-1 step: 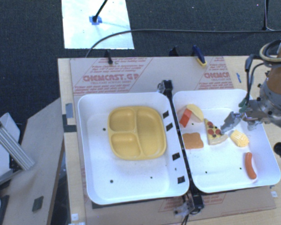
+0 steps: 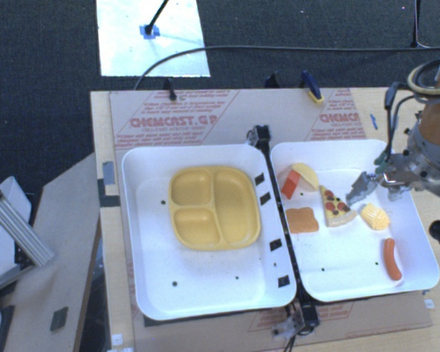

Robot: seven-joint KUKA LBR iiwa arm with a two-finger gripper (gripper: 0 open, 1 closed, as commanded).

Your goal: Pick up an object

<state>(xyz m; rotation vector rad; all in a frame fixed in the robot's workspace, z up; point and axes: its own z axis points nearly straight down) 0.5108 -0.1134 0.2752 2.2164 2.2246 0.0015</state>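
The right bin (image 2: 355, 278) holds several toy foods: a pizza slice (image 2: 335, 206), a yellow corn piece (image 2: 374, 216), a brown toast (image 2: 302, 220), a red sausage (image 2: 391, 259), an orange wedge (image 2: 289, 184) and a pale yellow wedge (image 2: 306, 174). My gripper (image 2: 358, 188) reaches in from the right and hangs just right of the pizza slice, above and left of the corn. Nothing visible is held in it.
The left bin (image 2: 154, 285) holds a yellow divided plate (image 2: 213, 207). A black clip strip (image 2: 276, 227) runs along the seam between the bins. The arm's grey wrist (image 2: 425, 161) stands over the right bin's far right edge.
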